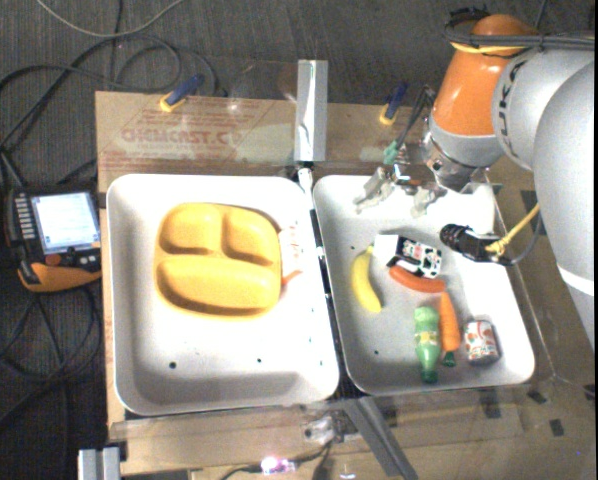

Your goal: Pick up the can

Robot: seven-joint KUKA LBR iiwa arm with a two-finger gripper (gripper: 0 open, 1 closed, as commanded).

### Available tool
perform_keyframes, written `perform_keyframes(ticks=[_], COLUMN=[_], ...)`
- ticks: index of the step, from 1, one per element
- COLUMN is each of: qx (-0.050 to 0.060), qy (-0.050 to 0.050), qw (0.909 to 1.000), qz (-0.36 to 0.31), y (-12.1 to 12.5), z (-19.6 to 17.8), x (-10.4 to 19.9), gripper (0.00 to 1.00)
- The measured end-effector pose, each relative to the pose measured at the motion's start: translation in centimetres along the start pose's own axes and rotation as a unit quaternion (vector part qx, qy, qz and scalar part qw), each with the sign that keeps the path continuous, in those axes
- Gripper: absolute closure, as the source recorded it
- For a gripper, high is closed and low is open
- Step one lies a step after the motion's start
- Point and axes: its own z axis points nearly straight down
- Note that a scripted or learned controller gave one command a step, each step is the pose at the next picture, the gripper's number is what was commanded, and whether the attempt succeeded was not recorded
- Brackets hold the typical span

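In the right bin (364, 363), near its front right corner, the can (481, 340) lies or leans on the white floor, its red-and-white label turned up; whether it stands upright or tilts cannot be told from this slant. Just left of it lie a carrot (448, 335) and a green bottle (427, 344), close beside the can but apparently not touching. Further back sit a red pepper (417, 280), a small black-and-white box (411, 255) and a banana (365, 282). The left bin (129, 368) holds a yellow tray (219, 258). The gripper (399, 193) hangs over the rear of the right bin, well apart from the can, its two fingers spread and holding nothing. The can is judged rigid, light and smooth, thus apt to slip or roll if nudged. The likeliest hold is across its curved side at mid-height, fingers closing from the open side, away from the carrot and the bin wall.
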Motion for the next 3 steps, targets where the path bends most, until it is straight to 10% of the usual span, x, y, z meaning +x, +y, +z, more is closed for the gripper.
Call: perform_keyframes(ticks=[1,2,3], qx=[0.001,-0.006,-0.005], qy=[-0.002,-0.001,-0.003], qw=[0.9997,0.9997,0.9984], qz=[0.024,0.022,-0.057], y=[0.5,-3.1,3.1], z=[8.4,9.3,9.4], x=[-3.9,-6.3,-7.6], gripper=[0.0,0.0,0.0])
